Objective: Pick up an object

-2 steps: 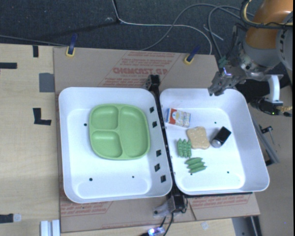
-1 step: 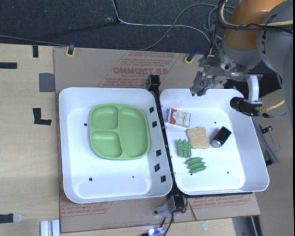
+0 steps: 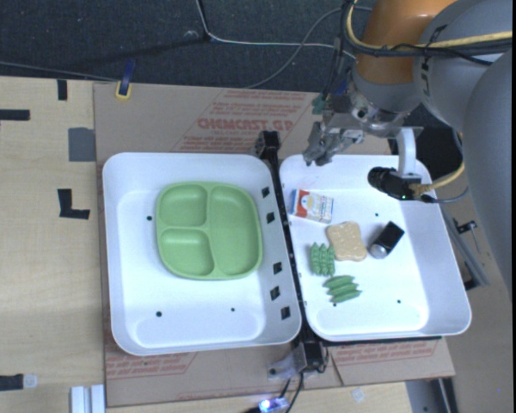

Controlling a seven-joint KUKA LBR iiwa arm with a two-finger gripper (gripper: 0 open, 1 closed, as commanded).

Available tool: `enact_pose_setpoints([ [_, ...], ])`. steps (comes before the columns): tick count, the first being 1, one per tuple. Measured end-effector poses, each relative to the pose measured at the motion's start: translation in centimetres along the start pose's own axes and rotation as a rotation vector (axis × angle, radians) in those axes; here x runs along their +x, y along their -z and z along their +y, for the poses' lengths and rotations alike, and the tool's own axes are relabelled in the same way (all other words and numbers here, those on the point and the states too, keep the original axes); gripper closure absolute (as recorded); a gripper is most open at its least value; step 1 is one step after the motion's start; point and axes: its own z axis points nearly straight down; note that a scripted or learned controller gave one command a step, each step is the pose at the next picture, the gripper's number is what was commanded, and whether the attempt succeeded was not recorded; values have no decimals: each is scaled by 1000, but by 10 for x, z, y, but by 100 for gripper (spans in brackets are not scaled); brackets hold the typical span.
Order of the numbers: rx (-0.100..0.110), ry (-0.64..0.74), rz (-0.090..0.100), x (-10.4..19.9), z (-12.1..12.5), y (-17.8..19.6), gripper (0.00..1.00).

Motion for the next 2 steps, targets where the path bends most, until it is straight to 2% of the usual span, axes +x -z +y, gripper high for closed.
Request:
enact_pose_setpoints([
  [1,2,1,0,62,-2,-12,100],
  [2,3,0,0,117,-19,-20,100],
])
